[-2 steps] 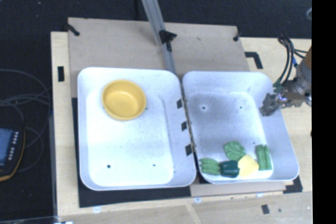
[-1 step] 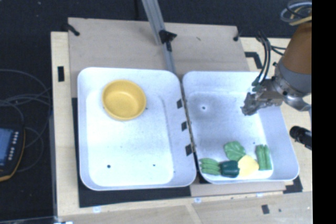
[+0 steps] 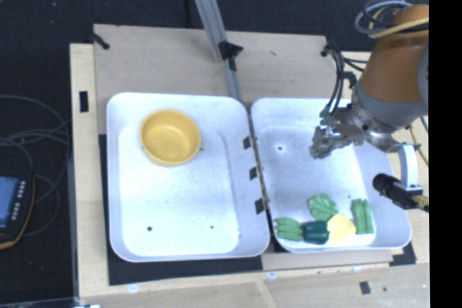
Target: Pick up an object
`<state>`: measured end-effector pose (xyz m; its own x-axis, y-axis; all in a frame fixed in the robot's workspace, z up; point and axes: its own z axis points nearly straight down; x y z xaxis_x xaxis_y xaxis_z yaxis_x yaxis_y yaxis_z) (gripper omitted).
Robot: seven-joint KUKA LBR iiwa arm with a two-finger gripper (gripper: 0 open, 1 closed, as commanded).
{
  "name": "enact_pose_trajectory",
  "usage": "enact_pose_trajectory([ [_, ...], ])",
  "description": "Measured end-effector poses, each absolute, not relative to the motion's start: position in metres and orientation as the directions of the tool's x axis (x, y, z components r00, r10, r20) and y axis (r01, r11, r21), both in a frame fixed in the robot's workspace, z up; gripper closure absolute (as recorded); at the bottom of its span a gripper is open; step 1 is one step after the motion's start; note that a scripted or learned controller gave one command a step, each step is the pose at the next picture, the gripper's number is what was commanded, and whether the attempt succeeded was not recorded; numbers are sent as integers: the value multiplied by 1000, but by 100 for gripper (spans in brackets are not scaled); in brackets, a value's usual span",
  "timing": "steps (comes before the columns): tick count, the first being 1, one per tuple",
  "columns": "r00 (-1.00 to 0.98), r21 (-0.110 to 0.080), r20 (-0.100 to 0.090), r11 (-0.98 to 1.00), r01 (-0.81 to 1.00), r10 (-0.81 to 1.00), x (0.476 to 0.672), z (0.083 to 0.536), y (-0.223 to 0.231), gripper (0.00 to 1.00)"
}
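1. Five small toys lie bunched along the near edge of the right bin (image 3: 289,126): a light green leafy piece (image 3: 322,205), a green pod-shaped piece (image 3: 288,228), a dark green piece (image 3: 315,231), a yellow piece (image 3: 341,228) and an upright-lying green ridged piece (image 3: 362,216).
2. Over the same bin's middle hangs the tool (image 3: 322,143), well apart from that cluster, which lies toward the near edge and slightly to the view's right of it.
3. Whether the tool is spread or pressed together I cannot tell; nothing is seen pinched in it.
4. Closest to the tool is the leafy piece; the ridged piece has its long axis running near-to-far, which probably suits a grasp across its width.
5. A yellow bowl (image 3: 170,136) sits in the left bin (image 3: 180,227), farther off across the divider, so a less likely target.
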<state>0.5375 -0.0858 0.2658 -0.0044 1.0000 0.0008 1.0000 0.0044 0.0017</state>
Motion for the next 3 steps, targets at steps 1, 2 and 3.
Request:
enact_pose_trajectory([
  [1,-4,0,1,4,1000,1000,534,252,-36,100],
  [2,-3,0,0,3,1000,1000,538,246,8,100],
  [3,-4,0,1,4,1000,1000,533,234,61,100],
])
